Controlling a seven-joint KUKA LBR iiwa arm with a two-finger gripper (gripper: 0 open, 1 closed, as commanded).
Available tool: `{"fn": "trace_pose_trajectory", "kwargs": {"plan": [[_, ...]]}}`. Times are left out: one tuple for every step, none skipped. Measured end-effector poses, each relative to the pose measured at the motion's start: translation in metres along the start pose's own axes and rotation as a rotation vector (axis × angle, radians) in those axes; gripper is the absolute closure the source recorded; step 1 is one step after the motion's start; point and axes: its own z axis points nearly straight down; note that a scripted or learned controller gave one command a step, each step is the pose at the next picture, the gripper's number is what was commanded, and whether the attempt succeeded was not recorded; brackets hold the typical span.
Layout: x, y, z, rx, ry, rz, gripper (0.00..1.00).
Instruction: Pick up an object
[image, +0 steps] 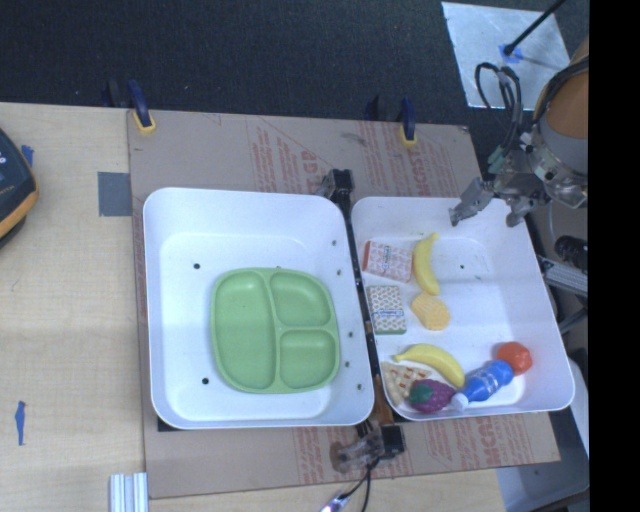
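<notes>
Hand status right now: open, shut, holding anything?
Hand: open and holding nothing, above the far corner of the right bin.

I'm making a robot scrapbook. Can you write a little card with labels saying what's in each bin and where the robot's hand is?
left bin: one green divided plate
right bin: two bananas, a blue bottle, a red ball, a yellow piece, two small packets, a waffle, a purple toy
gripper: over the right bin's far corner, fingers apart, holding nothing
</notes>
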Motion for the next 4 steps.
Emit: {"fn": "trace_pose_trajectory", "kwargs": {"plan": [[0.024,0.022,0.114,0.003,0.0,0.0,0.0],[0.032,-0.018,0.144,-0.011,-0.002,0.002,0.0],[0.033,-0.018,0.133,-0.01,-0.001,-0.001,1.0],[0.116,-0.016,0.047,-0.001,0.001,-0.001,1.0]]}}
